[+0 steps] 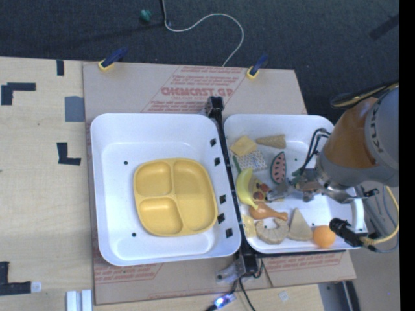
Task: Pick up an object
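The arm [363,144] is cut off by the picture's edge at three o'clock, and the right bin [305,123] has its three-o'clock wall hidden beneath it. The gripper [290,188] is blurred and dark, so its state cannot be told. The small items [262,191] heaped between the banana [244,186] and the watermelon slice [278,166] are too small to be identified.
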`<action>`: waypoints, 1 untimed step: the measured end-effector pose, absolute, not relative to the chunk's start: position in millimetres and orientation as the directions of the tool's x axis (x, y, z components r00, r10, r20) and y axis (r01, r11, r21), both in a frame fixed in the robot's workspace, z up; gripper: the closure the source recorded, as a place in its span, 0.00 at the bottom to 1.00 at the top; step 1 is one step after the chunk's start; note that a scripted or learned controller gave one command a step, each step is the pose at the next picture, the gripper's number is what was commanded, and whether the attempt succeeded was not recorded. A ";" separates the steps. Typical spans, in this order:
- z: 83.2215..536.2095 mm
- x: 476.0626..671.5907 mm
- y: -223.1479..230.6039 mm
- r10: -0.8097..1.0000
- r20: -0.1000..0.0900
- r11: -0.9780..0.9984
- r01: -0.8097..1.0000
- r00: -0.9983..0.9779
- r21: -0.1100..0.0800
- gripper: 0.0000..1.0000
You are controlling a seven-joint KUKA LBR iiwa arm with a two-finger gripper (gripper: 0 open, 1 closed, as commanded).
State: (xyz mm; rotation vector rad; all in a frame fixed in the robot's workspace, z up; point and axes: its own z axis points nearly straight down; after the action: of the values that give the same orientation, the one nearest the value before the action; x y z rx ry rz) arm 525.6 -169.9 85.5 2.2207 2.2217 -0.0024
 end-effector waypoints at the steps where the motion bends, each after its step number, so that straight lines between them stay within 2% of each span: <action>1: 97.0 526.7 -167.3 1.000 0.005 0.002 1.000 -0.002 -0.001 1.00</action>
State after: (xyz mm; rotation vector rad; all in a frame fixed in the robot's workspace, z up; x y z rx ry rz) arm 526.7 -167.3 97.0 2.2222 2.2266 0.0052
